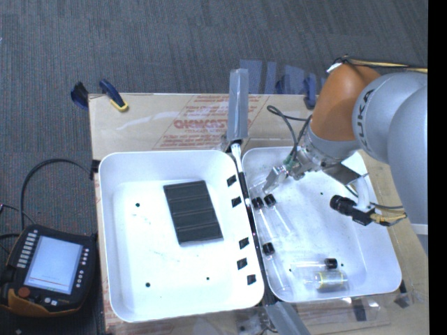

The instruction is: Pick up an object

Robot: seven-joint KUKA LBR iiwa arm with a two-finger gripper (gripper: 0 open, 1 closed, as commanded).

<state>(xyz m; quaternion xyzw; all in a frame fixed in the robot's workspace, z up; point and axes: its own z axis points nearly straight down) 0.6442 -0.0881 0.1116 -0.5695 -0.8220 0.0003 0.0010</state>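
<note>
Gripper (274, 180) hangs over the right bin (377, 250); nothing visibly held.

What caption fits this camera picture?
Arm's gripper over right bin; dark slab in left bin.

On the grey arm (394, 117), near the orange band, there are dark letters that run up the side; they read as "KUKA", though only a part of the word is clear. On the brown cardboard sheet (181, 121) behind the two bins there is red printing in a few lines, but it stands upside down to the camera and is too small and faint to read. The handheld control pad (49, 267) at the lower left has a bright screen, and no words or numbers can be read on it.
</note>
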